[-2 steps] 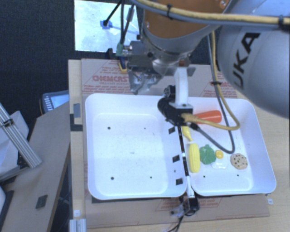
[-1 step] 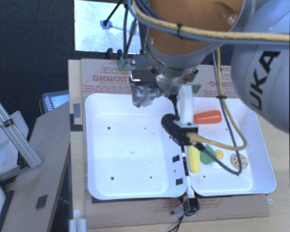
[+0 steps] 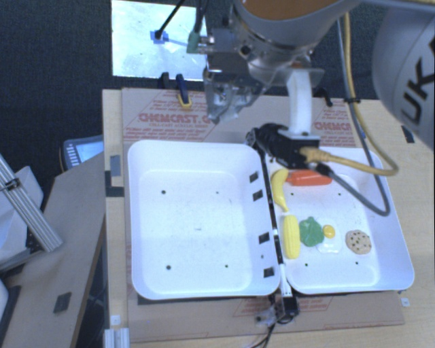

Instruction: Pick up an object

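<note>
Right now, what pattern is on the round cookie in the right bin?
Tan cookie with dark chip spots, seen in the camera view.

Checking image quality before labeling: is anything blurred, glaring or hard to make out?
Camera view: the gripper and arm near the top look soft and smeared; the bright panel behind is washed out; banana, corn and cookie stay reasonably sharp.

The scene is evenly and fairly brightly lit from above, with a cool, bluish cast. The two white bins [image 3: 197, 224] look almost washed out, their floors showing little shading and only faint soft shadows along the walls. A shiny metal plate [image 3: 143, 41] at the top glares pale blue-white. The arm [image 3: 408, 61], close to the lens, is blurred and oversized. The picture is somewhat grainy and soft overall.
</note>
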You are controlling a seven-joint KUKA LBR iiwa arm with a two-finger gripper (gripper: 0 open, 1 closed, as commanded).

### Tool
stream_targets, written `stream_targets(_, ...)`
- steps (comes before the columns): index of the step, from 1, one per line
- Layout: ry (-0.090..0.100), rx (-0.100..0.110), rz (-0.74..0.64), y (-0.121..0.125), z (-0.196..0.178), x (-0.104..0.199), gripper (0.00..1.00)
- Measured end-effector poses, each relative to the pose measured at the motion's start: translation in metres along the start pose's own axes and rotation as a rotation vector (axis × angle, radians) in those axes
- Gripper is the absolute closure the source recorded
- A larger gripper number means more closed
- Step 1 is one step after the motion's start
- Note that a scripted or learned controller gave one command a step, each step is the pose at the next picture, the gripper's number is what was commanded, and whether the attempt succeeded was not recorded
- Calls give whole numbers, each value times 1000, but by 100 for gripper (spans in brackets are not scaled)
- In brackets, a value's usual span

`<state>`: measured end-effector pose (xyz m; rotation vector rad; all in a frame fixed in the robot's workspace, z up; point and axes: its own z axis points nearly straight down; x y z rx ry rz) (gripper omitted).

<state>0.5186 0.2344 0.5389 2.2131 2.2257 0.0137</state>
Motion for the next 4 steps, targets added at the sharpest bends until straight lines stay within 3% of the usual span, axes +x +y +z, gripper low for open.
stream_targets(1,-4,11,-1,-34,37,0,100)
stream_targets(4,0,3,-15,-31,2,0,100)
